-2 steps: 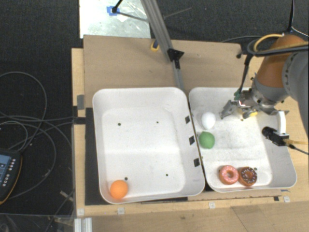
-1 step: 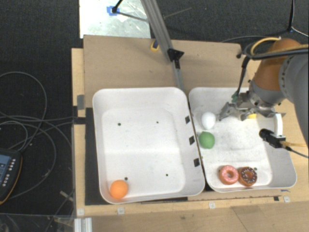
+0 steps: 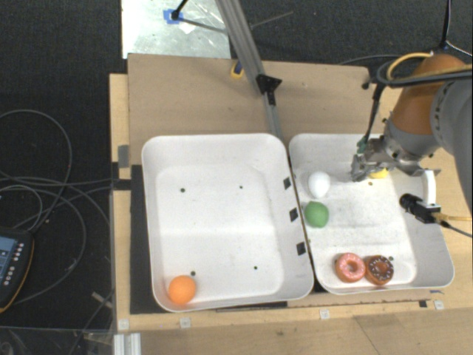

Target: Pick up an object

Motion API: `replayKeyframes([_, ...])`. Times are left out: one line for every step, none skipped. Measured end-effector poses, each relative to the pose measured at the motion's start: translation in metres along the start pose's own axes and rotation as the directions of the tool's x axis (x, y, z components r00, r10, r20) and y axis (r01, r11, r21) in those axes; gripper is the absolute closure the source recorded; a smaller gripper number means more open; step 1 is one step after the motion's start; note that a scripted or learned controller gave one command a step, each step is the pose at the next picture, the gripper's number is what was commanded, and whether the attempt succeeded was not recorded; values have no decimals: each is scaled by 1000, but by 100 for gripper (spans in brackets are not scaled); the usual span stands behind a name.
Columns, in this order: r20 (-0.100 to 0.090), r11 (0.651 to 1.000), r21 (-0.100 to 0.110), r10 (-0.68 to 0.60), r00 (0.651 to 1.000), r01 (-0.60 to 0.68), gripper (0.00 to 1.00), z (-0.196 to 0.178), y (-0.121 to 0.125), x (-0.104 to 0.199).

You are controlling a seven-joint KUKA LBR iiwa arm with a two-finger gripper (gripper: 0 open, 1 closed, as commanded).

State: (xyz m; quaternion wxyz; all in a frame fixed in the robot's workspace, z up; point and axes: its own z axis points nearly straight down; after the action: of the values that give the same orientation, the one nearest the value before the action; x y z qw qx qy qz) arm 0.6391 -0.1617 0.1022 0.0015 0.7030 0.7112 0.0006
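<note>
on the worktop [image 3: 222, 102] seen from above, two shallow white bins sit side by side, touching along their inner edges. the left bin [image 3: 159, 154] carries an orange ball [image 3: 182, 289] in its near left corner, well apart from everything else. the right bin [image 3: 436, 268] carries a white ball [image 3: 318, 184] near its inner wall, a green ball [image 3: 316, 214] just beside it on the near side, and at the near edge a pink-frosted doughnut [image 3: 350, 267] with a chocolate doughnut [image 3: 380, 270] right against it. the grey arm [image 3: 432, 117] with its orange band reaches in from the right, and its claw [image 3: 363, 170] is lowered over the far part of the right bin, to the right of the white ball and apart from it. a small yellow object [image 3: 379, 173] shows just beside the claw's tip, but whether it lies between the fingers cannot be told, nor how far the claw is open. a black and white part [image 3: 420, 203] juts from the arm over the bin's right side. a grey pole [image 3: 244, 43] slants across the far worktop, loose cables [image 3: 44, 198] lie on the dark floor at left, and a handheld controller [image 3: 11, 265] rests at the left edge.
</note>
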Motion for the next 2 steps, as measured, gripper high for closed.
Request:
replayKeyframes([0,1000,-5,3,1000,-3,100,-54,10,6])
replayKeyframes([1,1000,-4,3,1000,-3,100,-99,9,3])
